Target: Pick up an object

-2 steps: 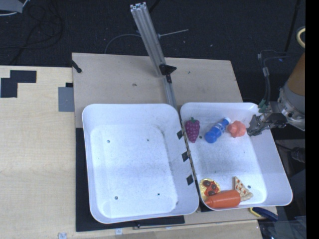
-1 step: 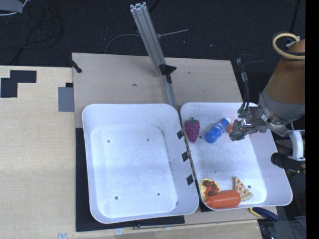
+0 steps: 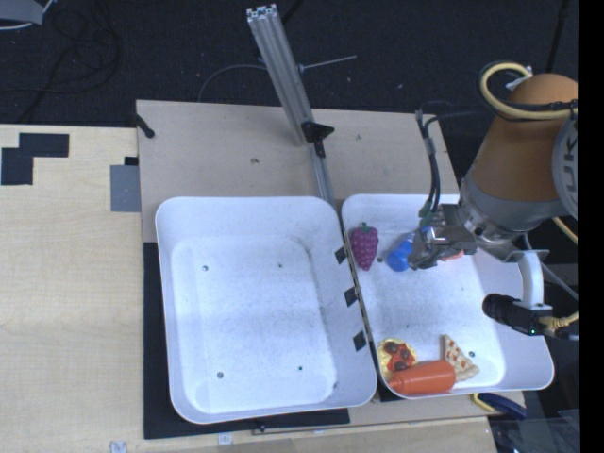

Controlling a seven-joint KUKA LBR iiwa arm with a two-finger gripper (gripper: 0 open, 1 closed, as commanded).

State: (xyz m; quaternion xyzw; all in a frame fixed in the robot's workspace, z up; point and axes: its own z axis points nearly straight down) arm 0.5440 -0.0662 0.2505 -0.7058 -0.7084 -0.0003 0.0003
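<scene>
Two shallow white bins sit side by side on a pale wooden bench. The left bin (image 3: 189,253), in the centre-left of the frame, has a bare speckled floor; the right bin (image 3: 528,371) fills the lower right and carries all the loose objects.

The arm (image 3: 519,159) enters from the right edge, its orange band bulging in the upper right, and slants down into the right bin. Its gripper (image 3: 427,250) sits low in the upper middle of that bin, right against a small blue object (image 3: 399,254) whose left side pokes out from under the metal tip. Whether the pincer is open, closed or actually gripping the blue piece cannot be told — the wrist body covers the fingertips from this angle.

Just left of the blue object, near the wall shared by the two bins, lies a purple bunch of toy grapes (image 3: 364,244), close to it but apart. At the bottom of the right bin, well away from the gripper, three toy foods cluster together — a yellow piece with red dots (image 3: 396,354), an orange-red sausage (image 3: 422,377) lying crosswise just below it, and a pizza-like wedge (image 3: 460,359) at the sausage's right end.

A slanted aluminium bar (image 3: 283,69) rises from the bench above the bins towards the top centre of the frame.
</scene>
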